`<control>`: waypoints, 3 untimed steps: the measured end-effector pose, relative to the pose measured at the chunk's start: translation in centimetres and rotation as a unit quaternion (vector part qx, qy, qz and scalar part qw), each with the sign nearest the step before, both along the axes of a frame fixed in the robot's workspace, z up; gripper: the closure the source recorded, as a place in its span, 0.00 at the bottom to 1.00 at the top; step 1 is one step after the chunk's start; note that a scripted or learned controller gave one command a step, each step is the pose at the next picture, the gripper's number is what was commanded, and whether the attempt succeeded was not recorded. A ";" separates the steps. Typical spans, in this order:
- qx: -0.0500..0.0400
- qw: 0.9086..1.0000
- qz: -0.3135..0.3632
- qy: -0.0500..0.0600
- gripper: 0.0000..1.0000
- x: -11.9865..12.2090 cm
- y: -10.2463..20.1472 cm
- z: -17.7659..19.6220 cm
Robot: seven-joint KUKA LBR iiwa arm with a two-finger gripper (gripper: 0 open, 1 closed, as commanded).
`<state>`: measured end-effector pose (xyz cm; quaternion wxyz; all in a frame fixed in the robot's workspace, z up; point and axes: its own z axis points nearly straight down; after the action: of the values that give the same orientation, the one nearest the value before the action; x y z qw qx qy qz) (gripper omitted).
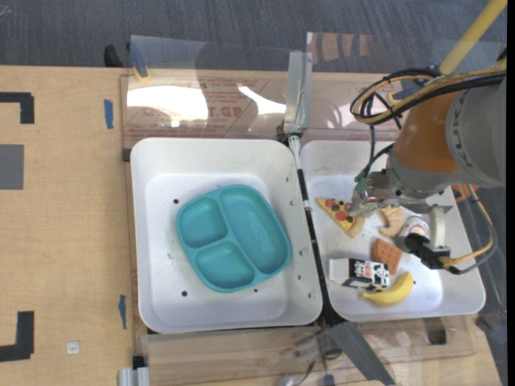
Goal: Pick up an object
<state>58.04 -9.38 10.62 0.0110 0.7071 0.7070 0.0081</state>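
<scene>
Hand (372, 196) hangs low inside the right bin (463, 296), under the grey arm (475, 135) with its orange band, just beside the pizza slice; I cannot tell how it is set, since the wrist and cables block my line of sight.

Two white bins sit side by side on the wooden table (64, 215). One teal plate (232, 237) with three compartments lies in the left bin (153, 175), turned at a slant, with bare white floor around it.

The right bin carries the small toy items. I count one pizza slice (339, 214) toward the bin's left wall, one banana (389, 289) near the front edge, one small carton with a black-and-white print (371, 273) touching the banana's upper side, one orange waffle-like piece (387, 252) just beside the carton, one tan block (393, 219) under the wrist, and one small can-like piece (417, 227) next to it, partly hidden. A flat black piece (338, 268) lies left of the carton.
</scene>
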 end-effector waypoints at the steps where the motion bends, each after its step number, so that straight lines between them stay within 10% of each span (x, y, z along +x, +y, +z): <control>1: 0.000 1.000 0.000 0.002 0.00 -0.1 0.0 -0.2; 2: 0.002 1.000 0.000 0.011 0.00 -4.0 -1.2 -1.9; 3: 0.002 1.000 0.000 0.009 1.00 -3.9 -1.2 -0.9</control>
<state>54.19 -10.58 9.74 0.0032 0.7072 0.7070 0.0026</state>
